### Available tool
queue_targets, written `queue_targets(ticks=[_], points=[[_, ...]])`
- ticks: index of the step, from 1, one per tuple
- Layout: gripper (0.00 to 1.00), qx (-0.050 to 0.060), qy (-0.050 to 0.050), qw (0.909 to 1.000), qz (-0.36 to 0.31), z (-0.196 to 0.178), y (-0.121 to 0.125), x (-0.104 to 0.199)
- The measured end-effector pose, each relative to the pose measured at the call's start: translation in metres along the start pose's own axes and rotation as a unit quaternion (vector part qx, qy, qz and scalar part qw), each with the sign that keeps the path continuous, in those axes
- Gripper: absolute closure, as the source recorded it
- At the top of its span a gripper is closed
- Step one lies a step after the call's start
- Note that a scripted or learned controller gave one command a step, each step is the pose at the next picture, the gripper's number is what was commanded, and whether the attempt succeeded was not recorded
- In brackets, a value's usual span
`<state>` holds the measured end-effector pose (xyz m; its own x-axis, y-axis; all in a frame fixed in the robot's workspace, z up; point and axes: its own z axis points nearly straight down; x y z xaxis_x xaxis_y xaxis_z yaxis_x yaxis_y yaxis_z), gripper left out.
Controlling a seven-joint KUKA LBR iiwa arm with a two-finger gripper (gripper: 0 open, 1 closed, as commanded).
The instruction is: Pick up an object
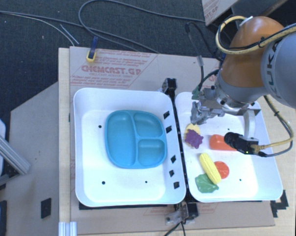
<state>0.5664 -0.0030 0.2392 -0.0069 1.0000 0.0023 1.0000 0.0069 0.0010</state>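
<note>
The metal two-finger gripper (201, 114) hung low over the upper left part of the right-hand shallow white bin (267, 186); from where I stood I could not tell whether it was clenched or released. The nearest thing to it was a small purple toy with a yellow piece at its top (193, 136), lying just below the gripper toward the near rim. A long yellow plastic corn cob (209, 167) lay farther off, slanting down to the right.

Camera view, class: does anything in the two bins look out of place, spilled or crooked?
Nothing stands out. The blue plate lies flat in the left bin; the toy foods, such as the corn and purple piece, sit loosely grouped in the right bin.
</note>
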Motion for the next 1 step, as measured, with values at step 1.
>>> queue_targets(ticks=[1], points=[[1.00,0.001,0.001,1.0000,0.000,-0.0067,-0.0102,0.0558]])
